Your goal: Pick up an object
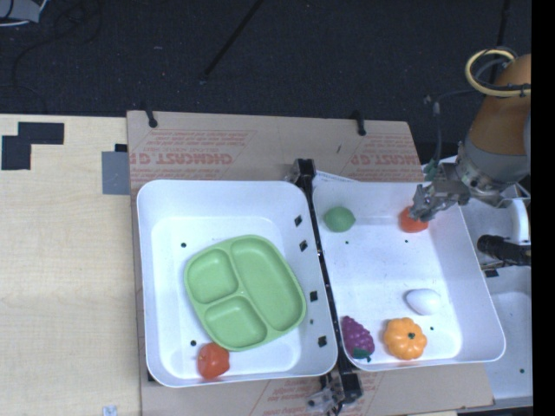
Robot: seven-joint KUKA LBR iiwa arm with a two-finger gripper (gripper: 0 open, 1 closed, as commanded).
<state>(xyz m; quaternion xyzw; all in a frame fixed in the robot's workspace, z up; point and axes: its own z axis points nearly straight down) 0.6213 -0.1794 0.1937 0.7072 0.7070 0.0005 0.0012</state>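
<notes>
Two shallow white bins are seen side by side on the bench. The left bin (165, 224) carries a green divided plate (244, 291), the largest loose thing in view, with a small red-orange fruit (212, 360) just beside its near corner. The right bin (473, 319) bears five smaller items: an orange pumpkin-like piece (405, 338) and a purple grape cluster (356, 336) near the front wall, a white egg-shaped piece (423, 302) just behind the pumpkin, a green round piece (339, 219) at the far left, and a small red object (413, 222) at the far right.

The arm is brought in from the right, and the gripper (427, 202) is placed directly over that red object, apparently touching or nearly touching its top. Whether the fingers are spread or closed cannot be told — they are too small and dark against the wrist. No object is seen clearly between them, so a hold is not claimed.

The red object is judged to be the target, and it sits close to the bin's far wall. A grasp could be spoiled there: a finger may be blocked by the wall, or the small rounded piece may be pushed aside and squirted out as the fingers close — leaving the lift empty.
</notes>
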